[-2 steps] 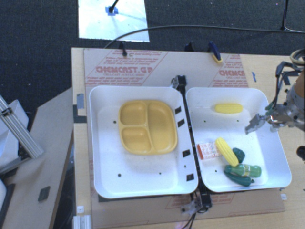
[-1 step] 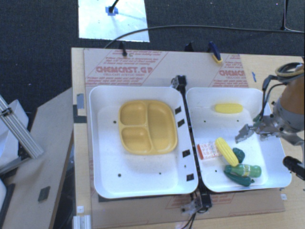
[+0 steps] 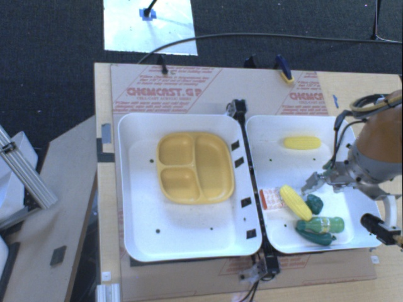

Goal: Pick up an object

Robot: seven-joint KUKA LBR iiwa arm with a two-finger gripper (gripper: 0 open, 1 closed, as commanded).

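I hang over the right bin (image 3: 277, 131), my pincer (image 3: 318, 182) low near its right wall and just above the cluster of toy food at the near edge; whether it is spread or pressed together I cannot tell, since my wrist hides most of it, and nothing shows between its tips. The nearest candidate is the corn (image 3: 295, 202), lying in the near half of the right bin, close to the wall shared with the left bin (image 3: 135, 168). Its long axis runs on a slant, one end pointing toward the far left of the bin, the other toward the near right corner, where it meets a dark green piece (image 3: 313, 204) and a green vegetable (image 3: 321, 227). To do this well, I judge I should turn my wrist so the closing line crosses the corn's short width, square to that slant, and come down on its middle, away from the crowded near-right end. A white card (image 3: 271, 198) lies just beside its far-left end, so I should keep off that end too. The yellow piece (image 3: 302, 143) near the far wall lies alone, its long axis along that wall, and looks an easier target if the cluster proves awkward. The yellow tray (image 3: 194, 167) in the left bin I leave alone.
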